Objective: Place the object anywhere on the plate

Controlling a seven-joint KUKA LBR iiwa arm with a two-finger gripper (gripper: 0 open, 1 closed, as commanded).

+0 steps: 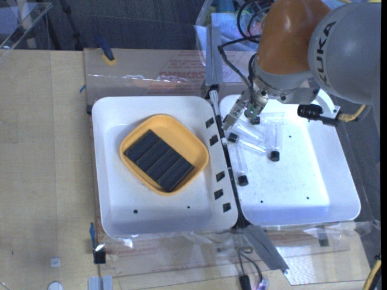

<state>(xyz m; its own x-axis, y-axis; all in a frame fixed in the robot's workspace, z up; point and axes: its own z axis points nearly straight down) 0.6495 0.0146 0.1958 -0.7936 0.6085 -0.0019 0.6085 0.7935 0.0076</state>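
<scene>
A dark ribbed slab (158, 159) is noted lying flat on the plate (196, 145), within its raised rim and turned at a slant to it. If this slab is the task's object, the placing is judged as good as done. What remains would be for the arm to be drawn clear.

The slab is rectangular, matt, near black, and crossed by parallel grooves. It is judged rigid or rubbery rather than soft. The plate is a smooth yellow square with rounded corners and a shallow lip, probably plastic. It is carried by the left bin (115, 210), which is white, shallow and round-cornered.

The gripper (245, 110) is seen well to the right of the plate, beyond the seam between the bins, low over the near corner of the right bin (326, 186). Whether it is released or clenched cannot be told, and nothing is recorded as held in it. Just beneath and beside it, clear plastic pieces (260, 139) with small black caps (274, 156) are scattered. Their outlines are hard to trace against the white floor.

Should one of those be the intended object, the step in hand is judged a pick. The next move would then call for a firm hold on a slick, transparent shape.

Above the gripper, the orange band (287, 29) and grey arm (344, 47) are noted. A pale wooden desk (36, 162) lies left of the plate.
</scene>
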